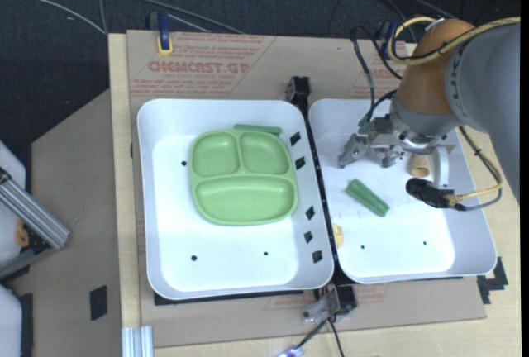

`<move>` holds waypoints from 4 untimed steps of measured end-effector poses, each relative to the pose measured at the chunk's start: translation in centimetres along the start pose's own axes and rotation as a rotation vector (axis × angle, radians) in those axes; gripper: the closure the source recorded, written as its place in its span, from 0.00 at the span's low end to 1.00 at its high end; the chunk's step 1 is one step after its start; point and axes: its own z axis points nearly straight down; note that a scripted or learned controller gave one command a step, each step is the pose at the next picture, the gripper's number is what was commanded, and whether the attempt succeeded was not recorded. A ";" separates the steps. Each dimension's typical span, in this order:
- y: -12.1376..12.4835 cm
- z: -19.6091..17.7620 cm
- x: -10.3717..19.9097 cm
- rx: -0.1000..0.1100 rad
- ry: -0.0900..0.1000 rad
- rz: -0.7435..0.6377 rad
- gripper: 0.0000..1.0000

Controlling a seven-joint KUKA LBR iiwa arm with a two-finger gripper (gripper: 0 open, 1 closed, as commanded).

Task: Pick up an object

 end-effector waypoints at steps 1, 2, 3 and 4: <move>0.2 -1.5 0.0 -0.007 0.000 0.001 1.00; 0.3 -6.4 1.0 -0.012 -0.002 -0.002 1.00; 0.7 -13.0 0.9 -0.016 -0.003 -0.002 1.00; 0.8 -16.3 0.9 -0.013 -0.003 -0.001 1.00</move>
